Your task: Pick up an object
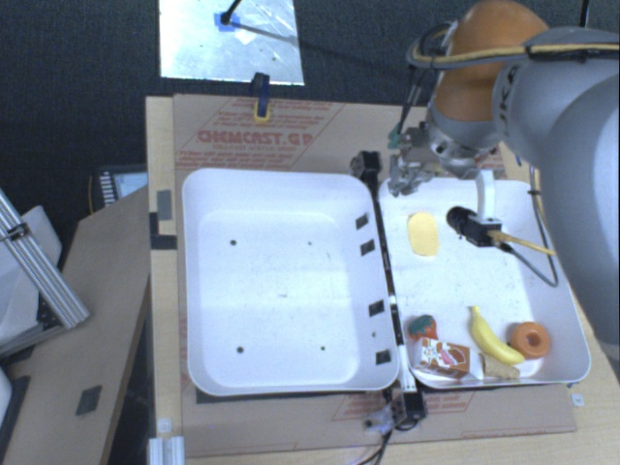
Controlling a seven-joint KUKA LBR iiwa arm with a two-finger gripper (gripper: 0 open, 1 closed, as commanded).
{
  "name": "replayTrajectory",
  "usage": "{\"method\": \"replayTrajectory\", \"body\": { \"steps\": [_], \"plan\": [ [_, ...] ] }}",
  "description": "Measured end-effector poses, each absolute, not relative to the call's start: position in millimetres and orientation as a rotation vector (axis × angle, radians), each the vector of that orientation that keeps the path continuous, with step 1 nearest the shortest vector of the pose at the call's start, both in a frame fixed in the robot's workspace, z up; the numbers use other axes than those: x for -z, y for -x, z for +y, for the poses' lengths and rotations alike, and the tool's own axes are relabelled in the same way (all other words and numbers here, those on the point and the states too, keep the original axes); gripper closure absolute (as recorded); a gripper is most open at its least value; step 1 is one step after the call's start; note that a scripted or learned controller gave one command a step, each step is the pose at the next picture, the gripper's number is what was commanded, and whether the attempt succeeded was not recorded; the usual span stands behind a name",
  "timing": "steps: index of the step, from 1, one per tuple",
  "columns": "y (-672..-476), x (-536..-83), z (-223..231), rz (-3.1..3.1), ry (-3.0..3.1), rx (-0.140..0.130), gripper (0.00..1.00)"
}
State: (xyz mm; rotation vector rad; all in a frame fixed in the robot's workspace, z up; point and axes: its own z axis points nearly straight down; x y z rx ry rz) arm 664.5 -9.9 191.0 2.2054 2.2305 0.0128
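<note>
Hovering over the far left corner of the right bin (557, 303), the gripper (412, 174) hangs from the grey arm (542, 95); its opening cannot be judged. Just nearer lies a pale yellow oval object (423, 233), long axis front to back; bins rest on a cardboard-covered bench (252, 129)

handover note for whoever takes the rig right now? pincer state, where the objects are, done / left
Pincer: over the far left corner of the right bin, nothing seen held; can't tell whether it's open.
Objects, all lying in the right bin: pale yellow piece just in front of the pincer; banana, orange ring, small red item and printed packet along the near edge.
Left bin: beside it, to the left.
Done: no pick yet.
Left: grasp and lift one object; the yellow piece looks nearest.
</note>
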Motion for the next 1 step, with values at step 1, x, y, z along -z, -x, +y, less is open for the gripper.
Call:
{"method": "replayTrajectory", "body": {
  "steps": [1],
  "plan": [
    [-634.0,-184.2,61.7,2.235,-2.211,-0.001,1.00]
  ]
}}
